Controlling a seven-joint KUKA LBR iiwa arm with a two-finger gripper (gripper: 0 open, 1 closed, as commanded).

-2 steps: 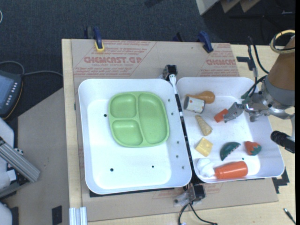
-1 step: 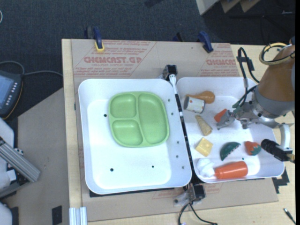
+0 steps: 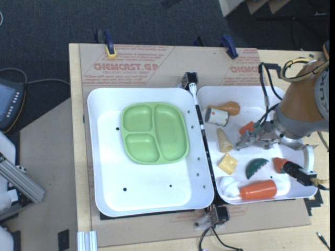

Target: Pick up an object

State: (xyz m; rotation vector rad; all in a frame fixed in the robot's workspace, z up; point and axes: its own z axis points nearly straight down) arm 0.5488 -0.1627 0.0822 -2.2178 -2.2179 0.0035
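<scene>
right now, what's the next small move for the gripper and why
Probably a short shift toward the cream wedge, then down onto it. The gripper hangs in the right bin over bare floor, with the wedge the nearest item just beyond its tip, lying apart from the yellow block, so there looks to be room around it.

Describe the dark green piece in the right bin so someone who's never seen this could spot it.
Find the right-hand white bin. Low in it, just above the long orange-red cylinder, lies the dark green piece. It is the only dark green thing there, a half-disc shape, right of the yellow block.
</scene>
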